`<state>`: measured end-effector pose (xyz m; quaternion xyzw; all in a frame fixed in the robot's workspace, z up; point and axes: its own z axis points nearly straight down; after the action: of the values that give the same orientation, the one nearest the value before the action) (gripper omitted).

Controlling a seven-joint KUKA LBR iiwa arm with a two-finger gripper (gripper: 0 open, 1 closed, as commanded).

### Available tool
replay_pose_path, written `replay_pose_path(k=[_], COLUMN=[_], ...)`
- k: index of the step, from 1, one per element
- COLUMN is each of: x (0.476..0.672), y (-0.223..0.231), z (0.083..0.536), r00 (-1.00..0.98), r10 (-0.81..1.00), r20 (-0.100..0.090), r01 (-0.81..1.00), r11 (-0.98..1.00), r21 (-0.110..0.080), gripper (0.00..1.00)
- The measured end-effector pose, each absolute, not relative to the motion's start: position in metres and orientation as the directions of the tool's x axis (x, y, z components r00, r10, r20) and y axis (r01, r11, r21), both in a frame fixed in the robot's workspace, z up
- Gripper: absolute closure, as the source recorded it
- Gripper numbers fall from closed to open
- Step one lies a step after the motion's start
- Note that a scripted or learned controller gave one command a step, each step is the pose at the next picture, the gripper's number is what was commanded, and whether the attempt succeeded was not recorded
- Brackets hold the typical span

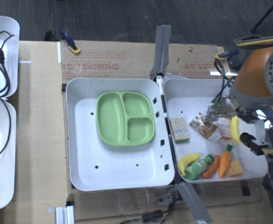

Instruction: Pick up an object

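Note:
The right bin point(192, 93) holds several small items. A tan and green sponge block point(179, 129) lies near its left wall. A brown and white snack packet point(202, 126) sits in the middle, and beside it are a white and red packet point(224, 127) and a yellow banana point(234, 129). Along the front lie another banana point(188, 161), a green bottle point(199, 167), a red pepper point(211, 166), a carrot point(225, 161) and a cheese wedge point(235, 169). My gripper point(215, 111) hangs low over the brown packet's upper right corner.
The left bin point(80, 139) carries a green divided plate point(125, 118). A grey divider bar point(162, 48) rises between the two bins. The arm's orange band point(257, 71) and grey wrist cover the right bin's far right side.

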<state>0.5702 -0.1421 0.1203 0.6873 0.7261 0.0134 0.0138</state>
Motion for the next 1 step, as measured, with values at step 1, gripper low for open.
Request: replay_pose_path(k=[1], x=[0.5698], y=[-0.1426], z=[0.1198], r00=[-0.054], r10=[0.999], r20=[-0.002], r01=[0.998], r11=[0.054], r21=[0.037], gripper=[0.00])
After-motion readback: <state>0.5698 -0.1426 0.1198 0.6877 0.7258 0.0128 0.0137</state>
